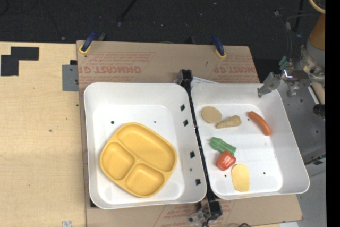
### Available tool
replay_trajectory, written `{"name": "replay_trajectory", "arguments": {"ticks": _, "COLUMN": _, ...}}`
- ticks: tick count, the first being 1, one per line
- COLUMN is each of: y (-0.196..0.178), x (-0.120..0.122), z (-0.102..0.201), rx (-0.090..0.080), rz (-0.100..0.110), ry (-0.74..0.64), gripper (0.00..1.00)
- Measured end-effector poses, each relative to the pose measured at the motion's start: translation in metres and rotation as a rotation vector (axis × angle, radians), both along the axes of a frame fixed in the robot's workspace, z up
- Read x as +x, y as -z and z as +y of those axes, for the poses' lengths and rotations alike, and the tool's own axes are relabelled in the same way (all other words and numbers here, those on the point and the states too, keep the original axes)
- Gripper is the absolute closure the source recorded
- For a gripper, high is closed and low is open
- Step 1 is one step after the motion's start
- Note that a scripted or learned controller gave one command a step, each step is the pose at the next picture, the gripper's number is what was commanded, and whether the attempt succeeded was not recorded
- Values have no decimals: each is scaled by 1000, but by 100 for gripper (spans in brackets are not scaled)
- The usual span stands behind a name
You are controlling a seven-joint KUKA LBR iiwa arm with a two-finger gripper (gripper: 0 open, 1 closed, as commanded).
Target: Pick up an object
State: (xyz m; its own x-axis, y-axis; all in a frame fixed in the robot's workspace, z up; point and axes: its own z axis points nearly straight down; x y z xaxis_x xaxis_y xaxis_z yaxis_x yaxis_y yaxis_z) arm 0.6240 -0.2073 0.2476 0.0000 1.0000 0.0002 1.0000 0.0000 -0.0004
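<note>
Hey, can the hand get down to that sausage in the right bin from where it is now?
Probably yes. The hand hangs over the right bin's far right corner, and the sausage lies just below it on bare white floor. Nothing covers it, and the closest food, a beige piece, lies apart to its left.

Cardboard sheet point(159, 64), far strip: red print is showing upside down and mirrored from this view; it is looking like "CHEMCAST GP", though the letters are reading only in part.
Cardboard sheet, far right strip: the same red print is repeating, partly cut off by the right bin point(289, 130).
Cardboard sheet, near edge: more red letters are peeking out, too cropped to read.
</note>
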Motion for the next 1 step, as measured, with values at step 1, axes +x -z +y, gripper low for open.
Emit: {"name": "replay_trajectory", "arguments": {"ticks": 1, "y": 17, "x": 8, "z": 4, "rx": 0, "rz": 1, "ry": -6, "gripper": 0}}
